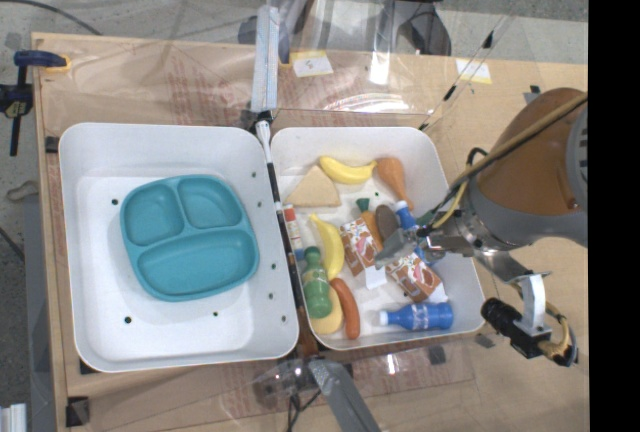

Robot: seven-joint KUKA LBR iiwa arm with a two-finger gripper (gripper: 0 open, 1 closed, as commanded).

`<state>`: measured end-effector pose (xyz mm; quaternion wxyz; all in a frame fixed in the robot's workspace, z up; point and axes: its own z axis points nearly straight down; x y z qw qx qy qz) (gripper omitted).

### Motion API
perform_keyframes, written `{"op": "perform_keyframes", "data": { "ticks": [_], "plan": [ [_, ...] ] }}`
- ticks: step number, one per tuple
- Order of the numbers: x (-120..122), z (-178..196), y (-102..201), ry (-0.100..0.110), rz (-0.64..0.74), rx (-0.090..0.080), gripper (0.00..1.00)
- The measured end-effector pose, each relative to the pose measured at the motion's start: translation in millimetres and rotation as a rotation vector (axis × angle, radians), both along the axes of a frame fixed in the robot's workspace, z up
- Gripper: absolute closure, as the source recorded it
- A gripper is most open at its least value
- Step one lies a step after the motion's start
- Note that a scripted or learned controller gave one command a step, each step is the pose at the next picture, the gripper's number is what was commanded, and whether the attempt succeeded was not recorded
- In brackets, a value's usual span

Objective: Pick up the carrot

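The carrot is a small orange piece with a green top, lying near the middle of the right bin. My gripper reaches in from the right and hangs low over the clutter, right beside the carrot's lower end and partly covering it. I cannot make out whether anything is held. A larger orange-brown toy food lies further back next to a yellow banana.
The right bin also holds a cheese wedge, a second banana, a green bottle, a sausage, two blue bottles, and snack packets. A teal divided plate sits in the left bin.
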<state>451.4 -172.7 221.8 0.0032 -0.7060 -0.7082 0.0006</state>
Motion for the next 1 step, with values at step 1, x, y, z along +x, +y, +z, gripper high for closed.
{"op": "perform_keyframes", "data": {
  "ticks": [1],
  "plan": [
    [42.5, -78.5, -0.6, -0.001, 0.251, -0.001, 0.0]
  ]
}}
